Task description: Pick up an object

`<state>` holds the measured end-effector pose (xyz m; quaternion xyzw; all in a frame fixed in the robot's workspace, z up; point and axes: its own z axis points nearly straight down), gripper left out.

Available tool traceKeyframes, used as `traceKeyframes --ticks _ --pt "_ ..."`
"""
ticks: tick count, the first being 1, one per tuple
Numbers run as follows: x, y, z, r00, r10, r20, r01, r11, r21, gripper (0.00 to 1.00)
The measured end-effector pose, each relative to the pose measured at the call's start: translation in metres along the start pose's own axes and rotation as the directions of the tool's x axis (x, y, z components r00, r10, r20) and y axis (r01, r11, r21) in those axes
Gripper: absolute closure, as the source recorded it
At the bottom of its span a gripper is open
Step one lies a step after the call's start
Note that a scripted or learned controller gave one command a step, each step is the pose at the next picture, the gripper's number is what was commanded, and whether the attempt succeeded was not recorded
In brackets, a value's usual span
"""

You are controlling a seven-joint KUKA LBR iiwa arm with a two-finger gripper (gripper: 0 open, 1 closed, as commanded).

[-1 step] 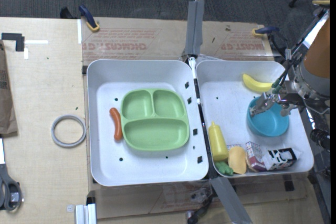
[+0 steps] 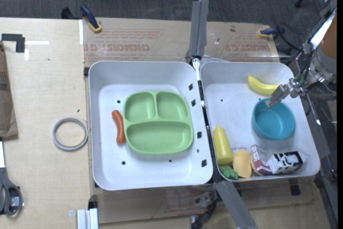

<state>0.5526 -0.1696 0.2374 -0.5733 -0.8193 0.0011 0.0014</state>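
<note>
Lying crosswise, banana (image 2: 261, 85) points left beside gripper (image 2: 277, 97)

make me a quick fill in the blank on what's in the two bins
The green divided tray lies in the ____ bin.
The orange hot dog lies just ____ of the tray.
The claw hovers at the rim of the ____ bowl.
The banana is ____ in colour.

Missing words: left; left; blue; yellow
</note>
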Motion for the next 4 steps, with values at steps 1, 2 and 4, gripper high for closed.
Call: traceKeyframes --ticks 1,2,4 --pt "-0.034 0.054 0.054 0.995 0.102 0.0 -0.102 0.995 -0.002 0.0" --pt "-0.031 0.093 0.129 0.997 -0.08 0.011 0.081 0.997 -0.013 0.0" --pt "-0.033 0.092 0.121 0.997 -0.077 0.012 0.077 0.997 -0.013 0.0"
